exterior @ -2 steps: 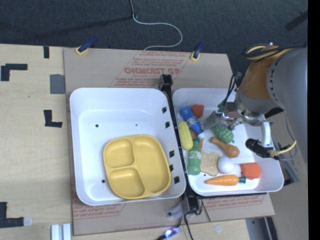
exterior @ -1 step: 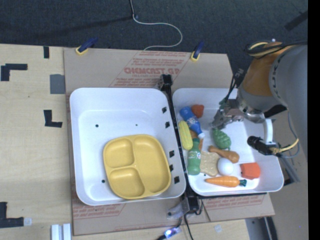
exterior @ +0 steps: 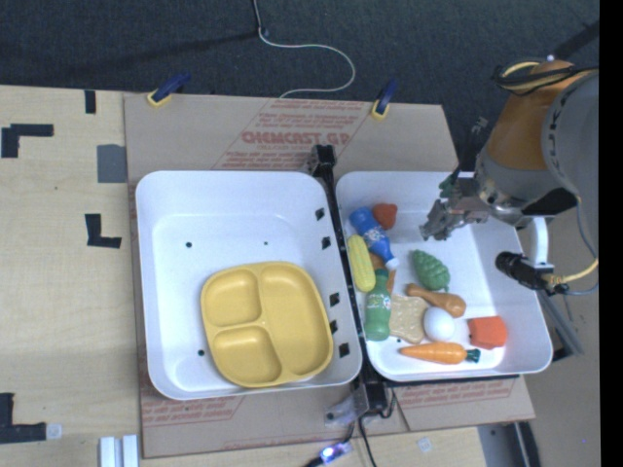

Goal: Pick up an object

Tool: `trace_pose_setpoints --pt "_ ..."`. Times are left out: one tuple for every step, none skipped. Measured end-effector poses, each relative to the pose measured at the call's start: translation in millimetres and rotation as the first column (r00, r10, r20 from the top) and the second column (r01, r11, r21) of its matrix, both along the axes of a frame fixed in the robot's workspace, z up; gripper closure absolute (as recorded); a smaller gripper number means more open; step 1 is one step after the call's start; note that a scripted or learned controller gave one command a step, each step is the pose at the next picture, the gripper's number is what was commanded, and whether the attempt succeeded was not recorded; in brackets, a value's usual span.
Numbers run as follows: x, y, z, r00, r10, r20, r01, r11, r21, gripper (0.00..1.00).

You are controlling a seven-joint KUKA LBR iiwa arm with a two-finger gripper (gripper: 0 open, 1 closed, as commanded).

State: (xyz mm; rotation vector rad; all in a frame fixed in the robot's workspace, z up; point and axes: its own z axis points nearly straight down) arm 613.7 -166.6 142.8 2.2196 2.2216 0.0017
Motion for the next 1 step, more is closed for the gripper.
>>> trace_pose_setpoints --pt "-5.1 -4.0 45.2 1.0 -0.001 0.001 0.001 1.0 -0.001 1.0"
